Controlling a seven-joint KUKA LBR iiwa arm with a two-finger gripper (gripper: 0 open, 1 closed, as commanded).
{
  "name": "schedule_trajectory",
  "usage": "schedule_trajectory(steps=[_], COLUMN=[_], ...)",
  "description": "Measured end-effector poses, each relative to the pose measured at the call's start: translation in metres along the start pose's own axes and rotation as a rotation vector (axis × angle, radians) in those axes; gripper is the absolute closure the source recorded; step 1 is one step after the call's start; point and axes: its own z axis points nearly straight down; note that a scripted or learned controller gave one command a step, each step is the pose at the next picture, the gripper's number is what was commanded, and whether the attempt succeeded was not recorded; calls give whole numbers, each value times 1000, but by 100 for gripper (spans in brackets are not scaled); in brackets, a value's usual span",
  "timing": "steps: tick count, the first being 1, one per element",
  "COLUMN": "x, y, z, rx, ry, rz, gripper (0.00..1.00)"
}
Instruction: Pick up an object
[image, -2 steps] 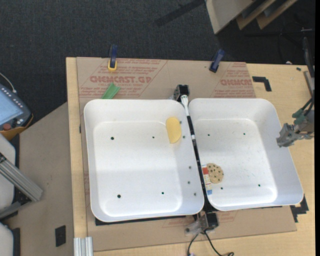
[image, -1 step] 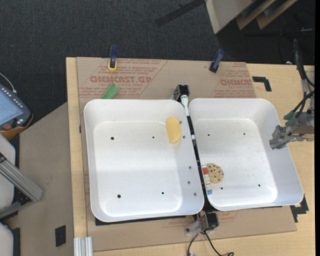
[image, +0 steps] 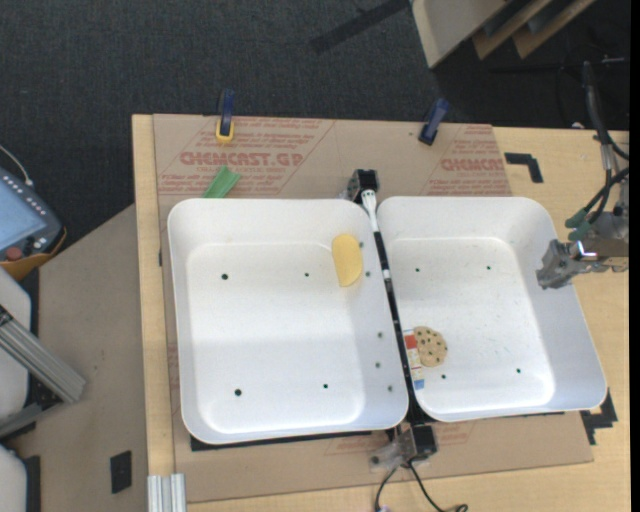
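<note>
Cardboard-topped table (image: 300, 150) bears two bins; gripper (image: 556, 266), state unclear, hovers at right bin's (image: 500, 215) edge, cookie (image: 430, 346) inside

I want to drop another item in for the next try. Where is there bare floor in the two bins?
The left bin is open everywhere below and left of the yellow piece near its upper right corner. The right bin is bare across its upper and right floor; its lower left is taken by the cookie and the small packet against the divider.
</note>
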Motion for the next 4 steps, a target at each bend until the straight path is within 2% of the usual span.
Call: schedule_trajectory(steps=[1,2,3,4], x=[11,37,53,123], y=[-1,-1,-2,16], z=[20,29,89,75], rx=[7,7,11,2], ry=[3,3,4,2], rz=[2,0,2,-4], gripper=[100,100,100,100])
